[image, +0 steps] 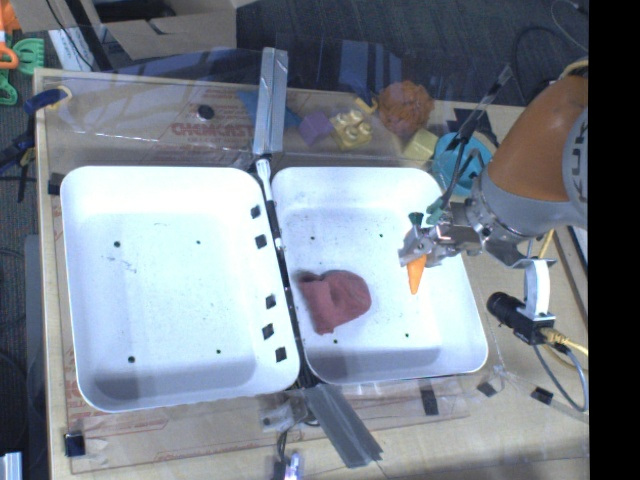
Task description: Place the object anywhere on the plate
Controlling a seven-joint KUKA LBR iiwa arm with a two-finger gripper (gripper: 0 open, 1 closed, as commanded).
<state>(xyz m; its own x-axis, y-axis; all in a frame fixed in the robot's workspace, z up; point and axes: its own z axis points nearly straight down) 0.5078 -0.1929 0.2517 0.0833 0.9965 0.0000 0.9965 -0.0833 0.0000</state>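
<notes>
Open floor dominates the shallow white left bin, bare from wall to wall. In the shallow white right bin, a reddish-brown plate-like lump occupies the lower left of the floor, beside the black-clipped divider where the two bins meet. The claw hangs over the bin's right side with a small orange carrot-shaped object pointing down between its fingers, well apart from the lump. Small toys crowd the tabletop behind the right bin.
</notes>
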